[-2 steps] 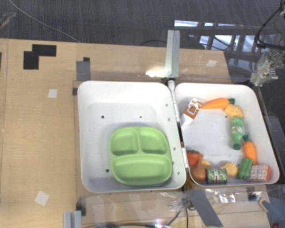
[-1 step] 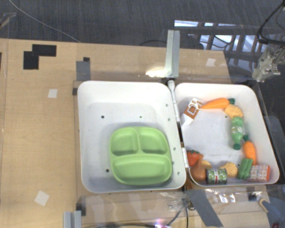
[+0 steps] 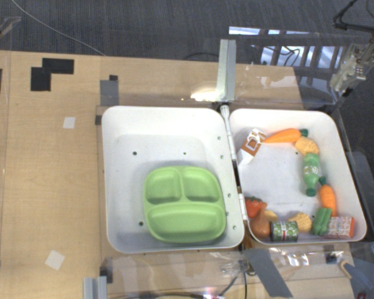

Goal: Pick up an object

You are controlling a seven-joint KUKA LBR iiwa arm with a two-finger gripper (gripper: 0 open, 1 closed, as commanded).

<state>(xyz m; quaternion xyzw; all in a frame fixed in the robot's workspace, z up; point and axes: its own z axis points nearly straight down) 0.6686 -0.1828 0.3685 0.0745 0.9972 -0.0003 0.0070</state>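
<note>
Left bin (image 3: 121, 167) is occupied by a green divided plate (image 3: 184, 204) at 6 o'clock. In the right bin (image 3: 277, 173), toy food is ringed from 12 to 6: carrot (image 3: 282, 136), green bottle (image 3: 311, 173), can (image 3: 284, 231). No label text is legible. Gripper (image 3: 352, 67) is seen at 1 o'clock; jaw state cannot be told.

Single fixed camera, mounted above the table (image 3: 43, 185), looking down at a slant. Far edge of the table and dark carpet (image 3: 112, 17) sit at frame top; near edge runs off the bottom. Both bins fall inside the frame: left bin (image 3: 121, 142) near centre, right bin (image 3: 271, 173) toward the right edge. Medium distance; small items in the bins are resolvable but not fine detail.
</note>
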